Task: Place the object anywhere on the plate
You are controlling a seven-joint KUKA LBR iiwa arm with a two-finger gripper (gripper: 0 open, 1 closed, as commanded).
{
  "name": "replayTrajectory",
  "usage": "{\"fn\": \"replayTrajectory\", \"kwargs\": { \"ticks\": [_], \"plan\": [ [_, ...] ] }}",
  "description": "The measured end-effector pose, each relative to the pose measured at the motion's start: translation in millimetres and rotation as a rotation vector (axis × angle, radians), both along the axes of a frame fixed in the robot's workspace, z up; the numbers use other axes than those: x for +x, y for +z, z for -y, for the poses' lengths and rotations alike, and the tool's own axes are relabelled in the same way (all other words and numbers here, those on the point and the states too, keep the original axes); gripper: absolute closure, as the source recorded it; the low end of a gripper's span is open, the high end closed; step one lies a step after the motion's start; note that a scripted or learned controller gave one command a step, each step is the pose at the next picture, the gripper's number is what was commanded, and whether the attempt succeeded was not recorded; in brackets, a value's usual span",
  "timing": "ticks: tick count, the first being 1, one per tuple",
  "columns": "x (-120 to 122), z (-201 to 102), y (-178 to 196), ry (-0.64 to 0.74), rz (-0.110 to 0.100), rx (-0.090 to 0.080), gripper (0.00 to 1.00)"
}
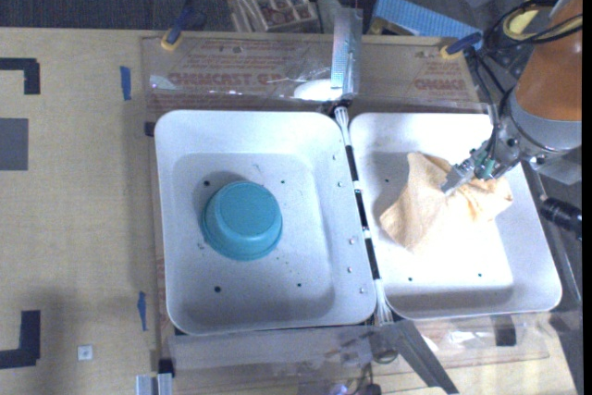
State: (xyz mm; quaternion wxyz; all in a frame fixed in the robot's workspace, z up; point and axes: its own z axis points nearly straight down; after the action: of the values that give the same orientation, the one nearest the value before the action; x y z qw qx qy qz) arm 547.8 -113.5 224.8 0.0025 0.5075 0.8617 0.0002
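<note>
Two white bins [185, 143] sit side by side on the table. Blue plate [242, 219] lies at the left bin's centre. End effector [465, 173] is clenched on the tan cloth [421, 203] near the right bin's far edge.

**Clearance check**

Left bin [176, 153]: blue plate [242, 219] left of centre, bare floor all round it, open from above. Right bin [527, 291]: cloth [421, 203] covers the upper middle, gripper [467, 173] on it; front floor free. Ridge [359, 208] between bins must be crossed.
</note>
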Motion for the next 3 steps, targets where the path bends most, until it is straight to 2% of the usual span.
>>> {"fn": "replayTrajectory", "kwargs": {
  "ticks": [2, 3],
  "plan": [
    [50, -95, -7, 0.801, 0.003, -0.002, 1.0],
    [68, -141, -11, 1.066, 0.004, -0.004, 1.0]
  ]
}}
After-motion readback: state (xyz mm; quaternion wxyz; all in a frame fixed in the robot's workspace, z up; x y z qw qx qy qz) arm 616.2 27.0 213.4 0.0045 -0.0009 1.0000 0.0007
